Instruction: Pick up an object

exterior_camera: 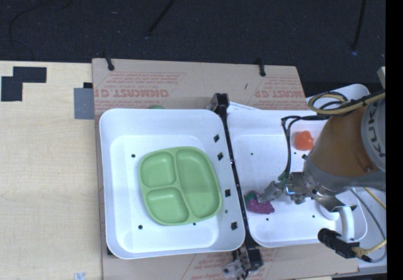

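My gripper [269, 193] reaches in from the right and sits low in the right bin [264, 146], near its left wall. Just left of and below the fingertips lies a small purple object [260, 206] with a green bit [250, 197] at its upper left. The fingertips are right next to it, though I cannot make out whether anything is between them. An orange object [303, 140] rests farther back in the same bin, beside the arm's orange band [340, 146].
The left bin [119, 146] holds a green divided plate [180, 185] with three compartments. A black divider [230, 172] runs between the two bins. Cables [334, 101] loop over the right bin's far right corner. Cardboard [189, 87] lies under both bins.
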